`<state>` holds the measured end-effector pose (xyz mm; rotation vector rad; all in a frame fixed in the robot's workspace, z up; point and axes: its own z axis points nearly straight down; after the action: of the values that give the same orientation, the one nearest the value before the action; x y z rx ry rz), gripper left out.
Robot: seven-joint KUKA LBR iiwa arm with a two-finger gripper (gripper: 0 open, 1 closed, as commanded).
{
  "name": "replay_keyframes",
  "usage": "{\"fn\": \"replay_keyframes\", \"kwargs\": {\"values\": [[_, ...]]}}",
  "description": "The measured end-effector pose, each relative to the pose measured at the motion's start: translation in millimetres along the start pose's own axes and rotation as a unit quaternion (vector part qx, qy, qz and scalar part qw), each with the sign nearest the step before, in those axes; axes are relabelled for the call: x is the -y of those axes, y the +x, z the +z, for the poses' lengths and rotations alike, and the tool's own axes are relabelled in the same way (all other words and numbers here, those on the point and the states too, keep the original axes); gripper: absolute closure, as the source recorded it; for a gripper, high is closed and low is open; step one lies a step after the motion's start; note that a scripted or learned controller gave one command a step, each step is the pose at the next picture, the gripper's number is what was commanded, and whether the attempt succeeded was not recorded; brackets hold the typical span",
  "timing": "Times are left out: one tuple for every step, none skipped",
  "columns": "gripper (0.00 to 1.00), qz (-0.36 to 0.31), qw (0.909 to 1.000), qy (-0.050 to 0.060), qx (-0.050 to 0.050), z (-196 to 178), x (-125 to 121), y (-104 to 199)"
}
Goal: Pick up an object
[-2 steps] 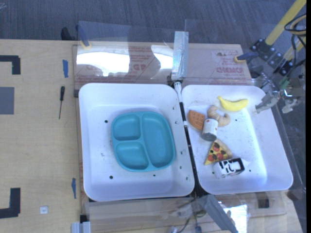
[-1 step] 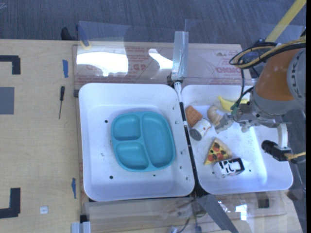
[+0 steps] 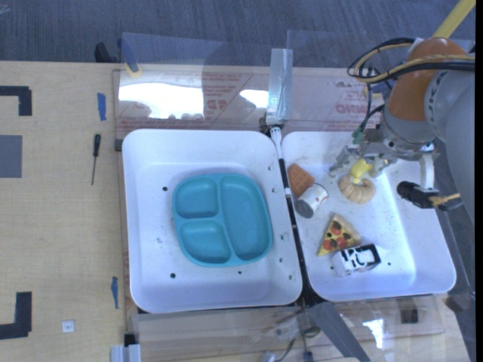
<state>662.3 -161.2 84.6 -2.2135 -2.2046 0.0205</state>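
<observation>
The arm (image 3: 441, 89) reaches into the right bin (image 3: 423, 277) from the right side of the camera view. The tool (image 3: 362, 157) sits directly above a pale, garlic-shaped object with a yellow top (image 3: 358, 187) near the bin's back right area. Whether the tool is spread or closed cannot be told from this view, and no object is visibly between its jaws.

Candidate objects all lie in the right bin: the garlic-shaped object, an orange wedge (image 3: 300, 176) touching a small metal cup (image 3: 309, 199) near the divider, a pizza slice toy (image 3: 339, 235), and a black-and-white item (image 3: 358, 258) just beside that slice.

Risks, as judged from this position:
- The rounded object is likely to roll or squirt sideways if the jaws close off-centre.
- Its yellow top is narrow; a grip on it alone may slip during the lift.
- A descent that is too deep can press the object against the bin floor.
- The loose cables (image 3: 377, 59) at the wrist could catch on the clear wall (image 3: 332, 96) behind the bins.

The left bin (image 3: 143, 225) holds a teal divided plate (image 3: 223, 219). Both bins rest on a wooden table (image 3: 53, 225) with black and blue tape marks. A screwdriver (image 3: 95, 157) lies on the table left of the bins. Grey carpet (image 3: 226, 6) lies beyond.
</observation>
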Motion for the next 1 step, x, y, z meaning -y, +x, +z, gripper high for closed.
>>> {"fn": "replay_keyframes", "kwargs": {"values": [[1.00, 0.001, 1.0000, 0.005, 0.001, -8.8, 2.4, -1.4]]}}
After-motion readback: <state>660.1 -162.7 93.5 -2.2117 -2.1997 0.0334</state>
